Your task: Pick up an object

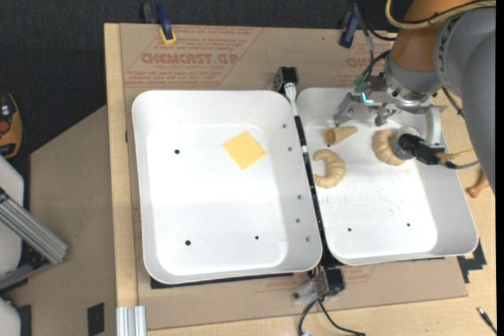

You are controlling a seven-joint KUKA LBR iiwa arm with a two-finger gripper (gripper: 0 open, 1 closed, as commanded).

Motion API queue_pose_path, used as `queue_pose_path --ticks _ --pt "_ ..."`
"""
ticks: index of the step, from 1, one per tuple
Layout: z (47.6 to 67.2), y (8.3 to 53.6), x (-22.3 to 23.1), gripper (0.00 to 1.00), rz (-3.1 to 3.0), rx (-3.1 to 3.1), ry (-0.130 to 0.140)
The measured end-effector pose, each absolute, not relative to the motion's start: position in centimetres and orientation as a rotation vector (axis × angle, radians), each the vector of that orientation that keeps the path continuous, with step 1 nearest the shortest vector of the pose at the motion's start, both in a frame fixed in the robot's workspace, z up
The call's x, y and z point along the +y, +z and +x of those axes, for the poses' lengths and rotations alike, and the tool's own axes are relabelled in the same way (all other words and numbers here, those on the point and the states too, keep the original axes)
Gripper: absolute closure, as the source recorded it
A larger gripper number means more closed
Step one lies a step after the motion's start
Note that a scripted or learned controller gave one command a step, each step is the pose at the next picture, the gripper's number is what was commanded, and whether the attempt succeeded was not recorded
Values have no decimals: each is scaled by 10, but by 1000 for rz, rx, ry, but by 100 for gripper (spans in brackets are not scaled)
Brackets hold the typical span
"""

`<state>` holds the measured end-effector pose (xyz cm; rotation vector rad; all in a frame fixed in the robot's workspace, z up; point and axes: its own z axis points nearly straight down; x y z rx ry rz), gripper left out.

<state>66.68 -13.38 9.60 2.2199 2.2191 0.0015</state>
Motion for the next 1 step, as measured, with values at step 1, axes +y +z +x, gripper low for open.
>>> queue_pose_path --ticks 1 --pt "627 84 -146 0 2226 2222 -4"
